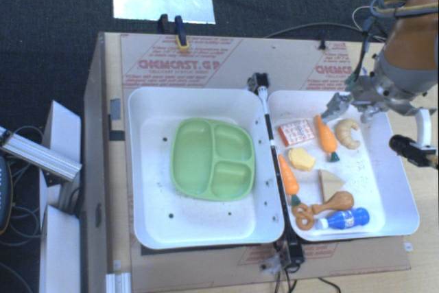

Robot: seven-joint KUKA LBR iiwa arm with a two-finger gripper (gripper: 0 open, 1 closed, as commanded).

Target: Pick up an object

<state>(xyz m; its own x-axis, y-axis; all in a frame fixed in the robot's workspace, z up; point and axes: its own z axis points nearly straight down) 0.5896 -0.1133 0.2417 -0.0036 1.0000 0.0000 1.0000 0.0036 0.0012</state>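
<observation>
1. The gripper (pixel 341 106) hangs at centre right of the frame, above the right bin (pixel 405 206); its spread I cannot tell.
2. The croissant (pixel 348 132) lies just below it; descend straight, centred.

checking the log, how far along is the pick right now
Done: the gripper has arrived over the right bin, near its far edge. In hand: nothing visible between its fingers. Left: the whole grasp and lift; the croissant and upper carrot lie closest below it, all the toy food resting in the bin.
</observation>
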